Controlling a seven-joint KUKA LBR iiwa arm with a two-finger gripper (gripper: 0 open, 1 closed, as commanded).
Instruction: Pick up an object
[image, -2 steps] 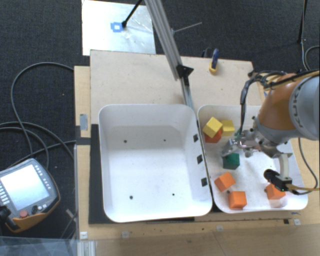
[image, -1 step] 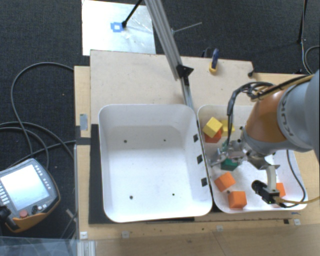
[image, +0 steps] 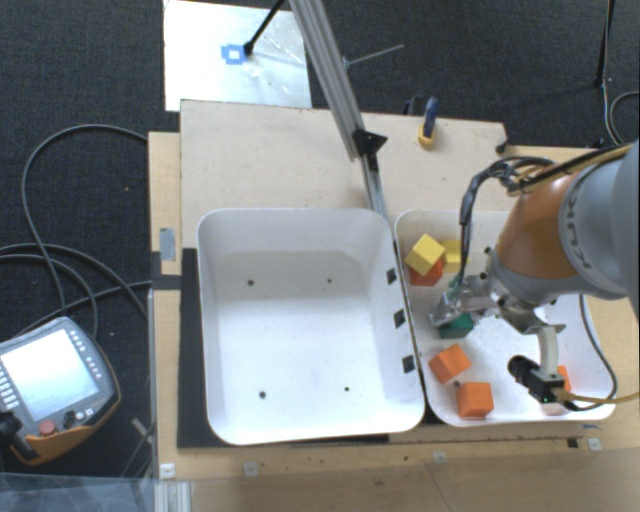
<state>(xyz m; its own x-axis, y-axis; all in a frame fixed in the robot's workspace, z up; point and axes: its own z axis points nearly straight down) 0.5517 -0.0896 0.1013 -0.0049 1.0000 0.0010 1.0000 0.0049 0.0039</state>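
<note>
Wooden bench, two white bins. Gripper (image: 452, 312) low in right bin (image: 590, 345) over a green piece (image: 460, 324); finger state unclear. Orange cubes (image: 450, 362) nearby: probably light, rigid; grasp flat sides.

Two shallow white plastic bins are set side by side; in the right bin (image: 590, 330), a yellow cube (image: 426, 252) is placed behind two orange blocks (image: 450, 363).

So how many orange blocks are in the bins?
2 clearly: one orange block in the right bin near the divider, another just below it by the front edge. An orange bit shows by the arm; more may be hidden.
</note>
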